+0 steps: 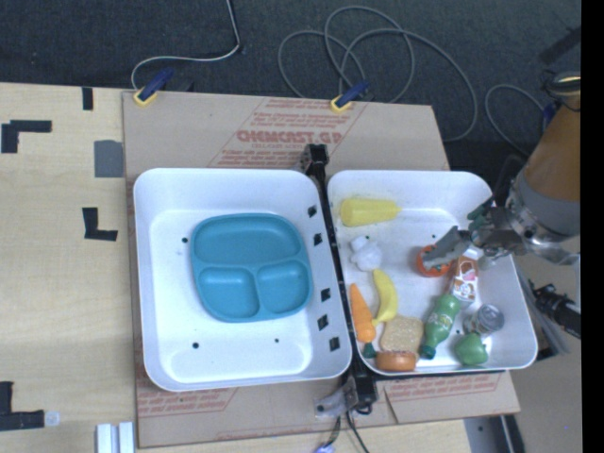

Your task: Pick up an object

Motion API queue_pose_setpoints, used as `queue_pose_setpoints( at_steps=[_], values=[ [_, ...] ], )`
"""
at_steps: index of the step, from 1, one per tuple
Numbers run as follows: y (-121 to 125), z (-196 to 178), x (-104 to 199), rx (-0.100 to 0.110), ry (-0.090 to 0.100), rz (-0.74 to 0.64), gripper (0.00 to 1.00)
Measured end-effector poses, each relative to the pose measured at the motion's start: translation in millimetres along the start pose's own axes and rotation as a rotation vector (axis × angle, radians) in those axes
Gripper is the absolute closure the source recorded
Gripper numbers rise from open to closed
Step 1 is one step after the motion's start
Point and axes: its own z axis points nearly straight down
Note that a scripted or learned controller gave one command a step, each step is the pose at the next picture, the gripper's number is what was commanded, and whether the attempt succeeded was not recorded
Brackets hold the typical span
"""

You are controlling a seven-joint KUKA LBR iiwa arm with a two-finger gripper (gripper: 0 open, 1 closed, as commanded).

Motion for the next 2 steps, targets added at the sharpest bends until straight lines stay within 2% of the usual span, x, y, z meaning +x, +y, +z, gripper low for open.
queue_pose_setpoints(
  at_steps=[1,2],
  values=[
    [-9.6,111.0,36.3,0.002,0.001,0.001,0.00],
    [47.2,171.8,31.5,-0.003,0.000,0.001,0.00]
  ],
)
